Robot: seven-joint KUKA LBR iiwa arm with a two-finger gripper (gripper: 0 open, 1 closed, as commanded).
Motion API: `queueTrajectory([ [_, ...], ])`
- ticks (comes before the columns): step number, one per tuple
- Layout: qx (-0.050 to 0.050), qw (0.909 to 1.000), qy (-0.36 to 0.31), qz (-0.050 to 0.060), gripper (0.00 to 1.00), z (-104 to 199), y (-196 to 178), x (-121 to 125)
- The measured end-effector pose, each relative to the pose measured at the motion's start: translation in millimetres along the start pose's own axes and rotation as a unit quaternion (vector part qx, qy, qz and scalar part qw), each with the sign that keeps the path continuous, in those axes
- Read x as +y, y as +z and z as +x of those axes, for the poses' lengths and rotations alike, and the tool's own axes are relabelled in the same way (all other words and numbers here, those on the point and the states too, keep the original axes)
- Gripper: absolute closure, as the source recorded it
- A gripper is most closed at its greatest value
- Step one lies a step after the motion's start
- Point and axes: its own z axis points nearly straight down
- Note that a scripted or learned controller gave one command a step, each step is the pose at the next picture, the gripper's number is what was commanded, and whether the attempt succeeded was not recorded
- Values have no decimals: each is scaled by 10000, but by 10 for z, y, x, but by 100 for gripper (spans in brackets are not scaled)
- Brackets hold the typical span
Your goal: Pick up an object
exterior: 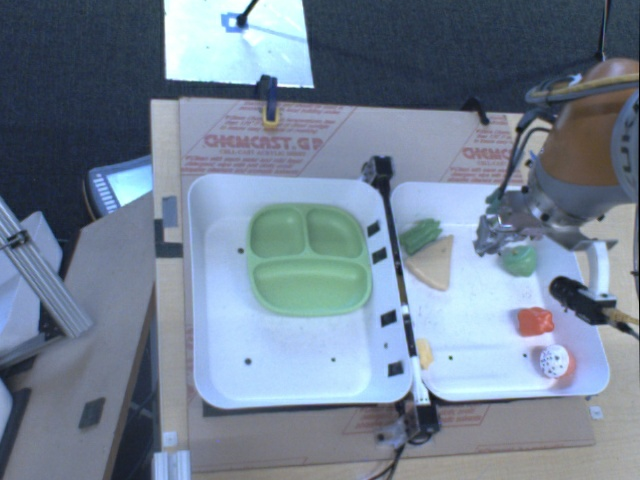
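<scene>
My gripper [497, 236] hangs low over the right bin [480, 368], near its far right part. A round green object [520, 261] lies just right of and below the gripper, partly covered by it. To the left of the gripper lie a tan wedge [432, 264] and a green leafy piece [421, 234]. Toward the bin's near right corner sit a red object [535, 321] and a white spotted ball [553, 361] with orange at its edge. A small yellow piece [425, 353] rests by the divider.
The left bin [215, 358] holds a green divided plate [308, 259]. A black clip-studded divider [393, 288] runs between the bins. The arm's grey and orange body [590, 158] looms over the right bin's far right corner.
</scene>
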Motion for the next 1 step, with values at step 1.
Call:
queueTrajectory([
  [1,-1,10000,2,3,100,524,74,186],
])
